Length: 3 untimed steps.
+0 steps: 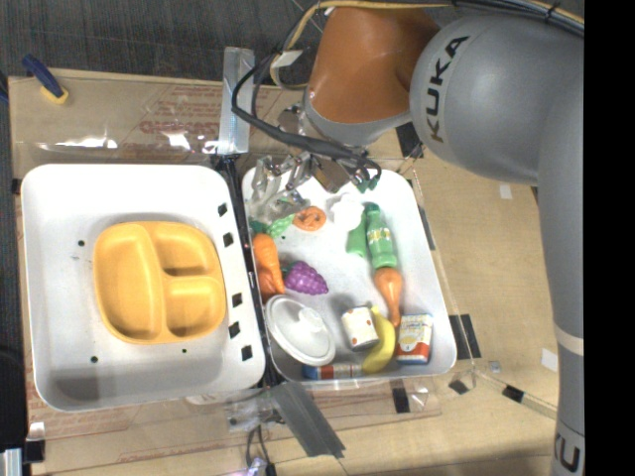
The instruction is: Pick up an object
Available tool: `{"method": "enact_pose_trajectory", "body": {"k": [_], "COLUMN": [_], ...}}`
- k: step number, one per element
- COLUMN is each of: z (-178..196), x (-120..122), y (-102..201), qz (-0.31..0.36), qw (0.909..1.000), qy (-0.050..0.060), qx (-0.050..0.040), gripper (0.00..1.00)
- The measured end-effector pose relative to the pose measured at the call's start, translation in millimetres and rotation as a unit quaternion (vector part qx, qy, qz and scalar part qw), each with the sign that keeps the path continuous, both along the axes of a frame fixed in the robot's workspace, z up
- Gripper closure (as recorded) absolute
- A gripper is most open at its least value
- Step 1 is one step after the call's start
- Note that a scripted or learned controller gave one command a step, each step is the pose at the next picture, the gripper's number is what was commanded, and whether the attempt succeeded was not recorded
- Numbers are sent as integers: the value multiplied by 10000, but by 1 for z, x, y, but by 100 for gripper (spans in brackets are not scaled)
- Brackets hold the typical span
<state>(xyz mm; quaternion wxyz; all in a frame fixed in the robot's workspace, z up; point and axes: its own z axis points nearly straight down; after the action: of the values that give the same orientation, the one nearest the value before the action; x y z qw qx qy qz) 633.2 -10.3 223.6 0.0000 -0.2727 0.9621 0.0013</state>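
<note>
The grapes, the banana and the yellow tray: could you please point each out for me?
grapes point(307, 280), camera view, middle of the purple bunch
banana point(382, 346), camera view, its curved body
yellow tray point(121, 278), camera view, floor of its large left compartment

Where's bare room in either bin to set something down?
Left bin: bare floor all around the yellow tray, widest along the near edge and left side. Right bin: crowded; a small patch between grapes and green bottle. The hand hangs over its far corner.

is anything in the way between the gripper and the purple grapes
Yes. The gripper sits at the right bin's far end; the orange slice and a carrot lie between it and the purple grapes.
</note>
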Motion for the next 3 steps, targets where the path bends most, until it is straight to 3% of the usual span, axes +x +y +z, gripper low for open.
{"method": "enact_pose_trajectory", "body": {"k": [1,2,3], "z": [87,-24,28], "x": [25,23,16], "y": [-70,-66,-54], "qz": [-950,214,-763], "qw": [9955,9998,9971], "qy": [-46,23,-33], "qx": [-19,-5,-12], "gripper": [100,100,100]}}
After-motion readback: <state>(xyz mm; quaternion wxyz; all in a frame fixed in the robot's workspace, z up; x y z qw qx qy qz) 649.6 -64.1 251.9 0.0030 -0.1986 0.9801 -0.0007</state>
